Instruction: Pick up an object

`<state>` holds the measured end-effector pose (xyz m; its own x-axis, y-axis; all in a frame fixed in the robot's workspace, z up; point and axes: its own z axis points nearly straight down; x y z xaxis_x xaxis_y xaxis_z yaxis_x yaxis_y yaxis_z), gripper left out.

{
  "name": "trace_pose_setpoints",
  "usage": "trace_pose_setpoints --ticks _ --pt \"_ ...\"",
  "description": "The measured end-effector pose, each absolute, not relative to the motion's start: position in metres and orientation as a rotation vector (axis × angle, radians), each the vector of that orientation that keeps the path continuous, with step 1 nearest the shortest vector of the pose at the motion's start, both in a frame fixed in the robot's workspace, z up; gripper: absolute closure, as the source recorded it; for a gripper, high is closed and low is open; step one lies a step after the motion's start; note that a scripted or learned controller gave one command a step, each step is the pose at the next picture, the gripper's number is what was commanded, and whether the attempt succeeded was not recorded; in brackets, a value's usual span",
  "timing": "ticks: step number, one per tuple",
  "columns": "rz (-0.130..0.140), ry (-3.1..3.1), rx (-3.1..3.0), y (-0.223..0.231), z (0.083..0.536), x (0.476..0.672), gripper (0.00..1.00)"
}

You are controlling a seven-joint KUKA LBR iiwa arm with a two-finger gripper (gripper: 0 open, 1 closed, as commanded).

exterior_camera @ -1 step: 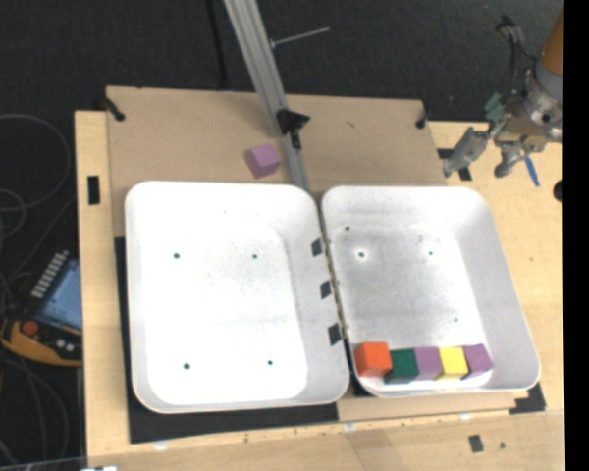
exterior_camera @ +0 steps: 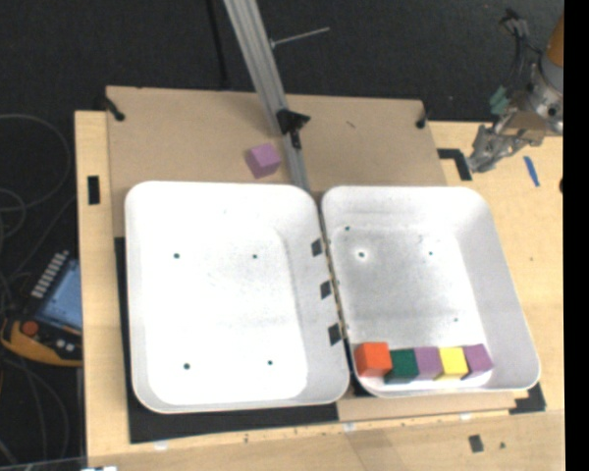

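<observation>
gripper (exterior_camera: 493,151) upper right, outside right bin (exterior_camera: 491,234); fingers' state unclear. five blocks (exterior_camera: 424,361) hug its bottom edge. purple block (exterior_camera: 263,160) above left bin (exterior_camera: 147,263).

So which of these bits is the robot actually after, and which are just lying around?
For the job:
- end effector
- orange block
- green block
- purple block
- yellow block
- end purple block
- right bin

Lying about:
- purple cube behind the bins
- handheld controller

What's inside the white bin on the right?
The right bin holds five small blocks in a row along its near wall: orange, green, purple, yellow, purple. Whatever lies under the blocks is covered.
</observation>
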<state>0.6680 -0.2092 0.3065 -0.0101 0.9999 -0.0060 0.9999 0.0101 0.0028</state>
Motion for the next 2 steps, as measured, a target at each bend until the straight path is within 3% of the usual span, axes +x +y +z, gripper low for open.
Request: trace_pose_setpoints --ticks 1,2 --pt "0.000 2.229 2.215 -0.146 0.287 0.656 1.00" --pt "-0.003 2.231 2.217 -0.097 0.237 0.665 1.00"
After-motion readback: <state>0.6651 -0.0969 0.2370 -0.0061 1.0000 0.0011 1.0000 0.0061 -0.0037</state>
